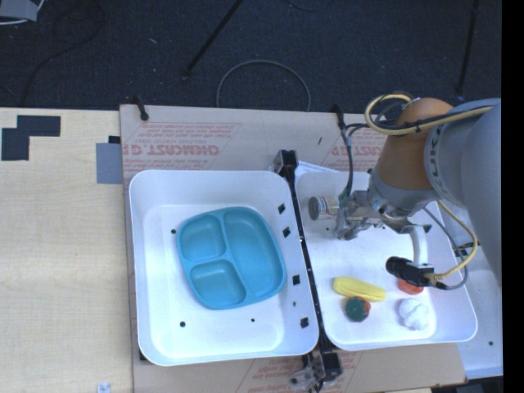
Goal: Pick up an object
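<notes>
Dark carpet floor (pixel 123 47) with thin black cables lay behind the pale wooden bench (pixel 57 244). On the bench was a flat sheet of brown cardboard with red print (pixel 205 142), and two shallow white bins sat on it side by side. A black strip (pixel 296 236) ran between them where their walls met.

The left white bin (pixel 135 260) held one thing, a light blue plastic plate with three sections (pixel 231 256). It lay flat in the middle of the bin, turned a little at a slant.

The big grey robot arm (pixel 463 162) with its orange band (pixel 405 150) reached in over the far right corner of the right white bin (pixel 368 256). Its two-finger gripper (pixel 350 219) hung low near the far left corner of that bin. I could not tell whether the gripper was open or closed, and I saw nothing held in it. A small grey round piece (pixel 316 209) sat just beside the gripper, close to the bin's left wall. I could not tell whether it belonged to the gripper.

The things to pick up were all along the near side of the right bin, well apart from the gripper. A long yellow toy shaped like a banana (pixel 359 287) lay flat near the middle. A small green and red ball (pixel 356 308) sat just beside it, closer to the near edge. A white crumpled lump (pixel 413 313) rested near the near right corner. A small red thing (pixel 409 286) lay between the yellow toy and the right wall, partly hidden.
</notes>
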Controlling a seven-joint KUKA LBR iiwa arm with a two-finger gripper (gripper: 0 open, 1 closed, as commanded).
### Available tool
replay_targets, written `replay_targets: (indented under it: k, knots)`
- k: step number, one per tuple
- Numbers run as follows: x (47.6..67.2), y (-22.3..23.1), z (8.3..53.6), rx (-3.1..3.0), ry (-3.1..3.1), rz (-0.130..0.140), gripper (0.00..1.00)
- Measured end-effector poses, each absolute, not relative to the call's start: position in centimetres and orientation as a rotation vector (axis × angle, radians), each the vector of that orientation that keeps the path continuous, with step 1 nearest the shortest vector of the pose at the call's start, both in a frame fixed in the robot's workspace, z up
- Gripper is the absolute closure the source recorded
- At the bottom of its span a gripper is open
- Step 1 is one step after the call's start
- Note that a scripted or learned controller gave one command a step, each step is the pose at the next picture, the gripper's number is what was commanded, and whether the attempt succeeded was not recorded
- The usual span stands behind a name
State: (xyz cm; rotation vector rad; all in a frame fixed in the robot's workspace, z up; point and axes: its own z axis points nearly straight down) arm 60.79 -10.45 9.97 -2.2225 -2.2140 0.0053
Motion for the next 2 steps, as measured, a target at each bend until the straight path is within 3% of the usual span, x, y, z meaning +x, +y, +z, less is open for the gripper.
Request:
replay_targets:
  k: [2]
  knots:
    - [61.5, -11.4, 20.4, -2.223, -2.223, -0.002, 1.00]
